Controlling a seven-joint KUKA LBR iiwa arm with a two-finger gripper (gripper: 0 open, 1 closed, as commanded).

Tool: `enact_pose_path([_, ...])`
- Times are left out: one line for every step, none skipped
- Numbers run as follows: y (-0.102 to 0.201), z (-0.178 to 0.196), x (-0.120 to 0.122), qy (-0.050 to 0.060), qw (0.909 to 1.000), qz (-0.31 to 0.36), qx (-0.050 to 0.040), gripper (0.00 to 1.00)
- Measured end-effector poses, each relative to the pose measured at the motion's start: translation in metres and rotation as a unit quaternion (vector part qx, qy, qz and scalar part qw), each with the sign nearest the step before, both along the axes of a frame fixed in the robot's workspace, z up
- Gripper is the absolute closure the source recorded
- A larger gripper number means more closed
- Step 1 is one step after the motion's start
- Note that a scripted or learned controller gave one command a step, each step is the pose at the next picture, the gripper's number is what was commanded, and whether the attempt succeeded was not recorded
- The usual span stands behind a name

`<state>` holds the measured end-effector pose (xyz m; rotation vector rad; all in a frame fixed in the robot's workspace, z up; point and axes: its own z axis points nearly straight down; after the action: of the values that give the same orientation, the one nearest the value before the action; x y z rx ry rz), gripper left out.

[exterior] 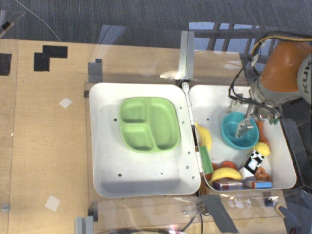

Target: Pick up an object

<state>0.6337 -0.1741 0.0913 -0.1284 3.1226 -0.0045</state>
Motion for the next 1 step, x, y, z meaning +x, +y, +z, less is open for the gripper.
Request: enact_pose_path([-0.0028, 0.0000, -0.0032, -0.001, 0.9997, -0.023, 0.0008, 0.00])
